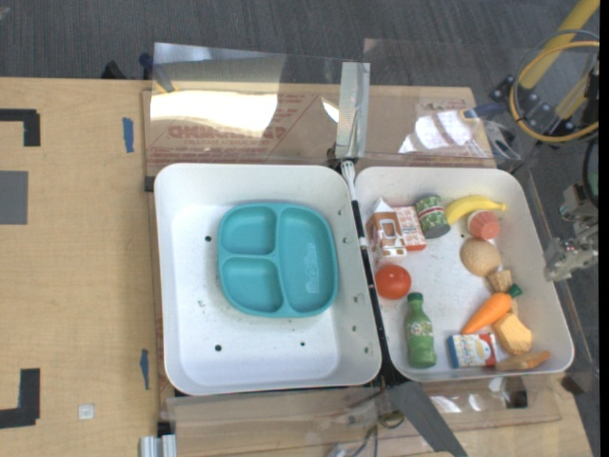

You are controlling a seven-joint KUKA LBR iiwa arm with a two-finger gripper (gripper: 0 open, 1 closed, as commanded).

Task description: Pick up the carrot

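Two white bins sit side by side. A teal divided plate (pixel 279 259) lies in the left bin (pixel 181 341). The right bin (pixel 447 184) holds a carton (pixel 395 230), a tomato (pixel 393 281), a green bottle (pixel 419 330) and a banana (pixel 473 206). The carrot (pixel 488 311) lies near this bin's lower right, on a slant, its green top up-right and its tip down-left. At the far right edge the gripper (pixel 568 255) sits beyond the bin's rim; I cannot tell its state.
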